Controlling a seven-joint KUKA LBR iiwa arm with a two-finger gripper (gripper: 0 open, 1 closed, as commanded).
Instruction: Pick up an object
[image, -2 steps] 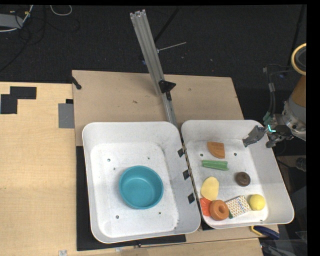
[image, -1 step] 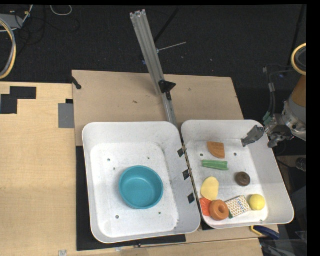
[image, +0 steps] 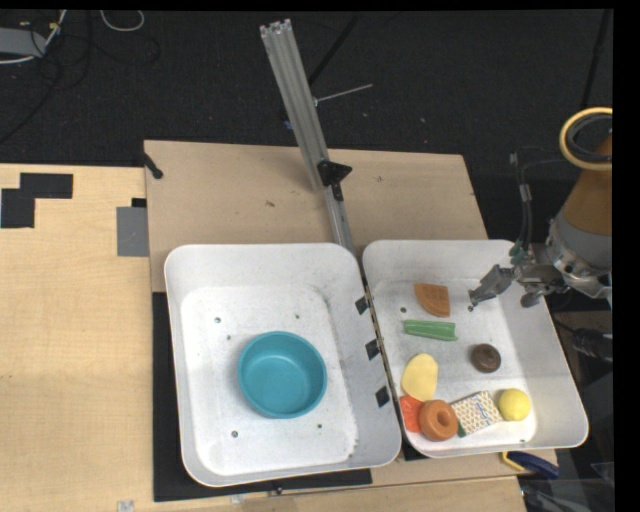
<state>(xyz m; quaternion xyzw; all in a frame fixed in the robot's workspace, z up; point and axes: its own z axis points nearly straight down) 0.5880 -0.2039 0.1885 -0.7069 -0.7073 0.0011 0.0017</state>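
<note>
The right bin (image: 560, 400) holds several small objects: an orange wedge (image: 432, 298), a green stick (image: 430, 329), a brown round piece (image: 486, 357), a yellow oval (image: 420, 376), an orange ring (image: 437, 419), a checkered block (image: 475, 412) and a yellow ball (image: 514, 404). My gripper (image: 508, 292) hovers over the bin's upper right part, to the right of the orange wedge and above the brown piece. It is open, and nothing sits between its fingers (image: 486, 287).
The left bin (image: 200, 290) contains a teal bowl (image: 282, 373). A slanted metal rail (image: 305, 120) runs down to the gap between the bins. The arm's orange band (image: 588, 195) rises at the right edge. Black clips (image: 372, 348) line the bins' shared wall.
</note>
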